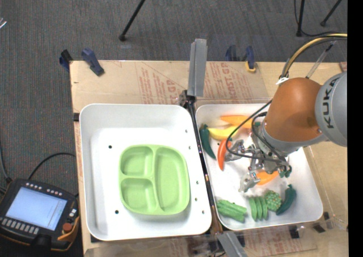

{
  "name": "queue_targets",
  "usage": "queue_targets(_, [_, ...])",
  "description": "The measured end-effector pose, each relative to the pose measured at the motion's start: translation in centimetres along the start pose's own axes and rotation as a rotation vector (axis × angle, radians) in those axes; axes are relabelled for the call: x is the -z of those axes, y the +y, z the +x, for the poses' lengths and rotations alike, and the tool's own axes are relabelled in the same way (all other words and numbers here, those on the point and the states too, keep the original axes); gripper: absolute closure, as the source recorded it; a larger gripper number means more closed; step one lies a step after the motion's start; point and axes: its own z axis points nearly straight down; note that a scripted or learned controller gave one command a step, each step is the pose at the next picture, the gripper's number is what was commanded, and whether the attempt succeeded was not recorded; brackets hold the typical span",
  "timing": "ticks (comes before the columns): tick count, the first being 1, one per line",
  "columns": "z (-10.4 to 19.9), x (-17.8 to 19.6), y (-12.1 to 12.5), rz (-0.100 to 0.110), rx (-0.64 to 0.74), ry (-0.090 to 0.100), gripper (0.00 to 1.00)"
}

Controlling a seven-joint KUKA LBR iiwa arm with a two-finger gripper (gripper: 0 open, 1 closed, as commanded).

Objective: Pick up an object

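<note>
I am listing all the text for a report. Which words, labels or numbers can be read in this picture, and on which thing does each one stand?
"KUKA", white letters running down the grey arm, cut at the edge.
Red print on the cardboard under the bins: upside down and blurred, not readable for sure.
Pendant screen, lower left: lit, but any text is too small to read.

White letters "KU" of a brand name on the grey arm (334, 111) at the right edge, the rest cut off, red printed lettering on the cardboard sheet (164, 83) covering the tabletop behind the bins, upside down and not clearly readable
</note>
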Motion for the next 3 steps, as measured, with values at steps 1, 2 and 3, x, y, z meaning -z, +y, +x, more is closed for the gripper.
queue_targets(1, [2.3, 0.1, -2.9, 0.001, 0.085, 0.0, 0.0])
queue_targets(2, [-2.8, 0.1, -0.1, 0.001, 0.157, -0.003, 0.0])
queue_targets(3, [-4.4, 0.2, 0.2, 0.002, 0.09, -0.004, 0.0])
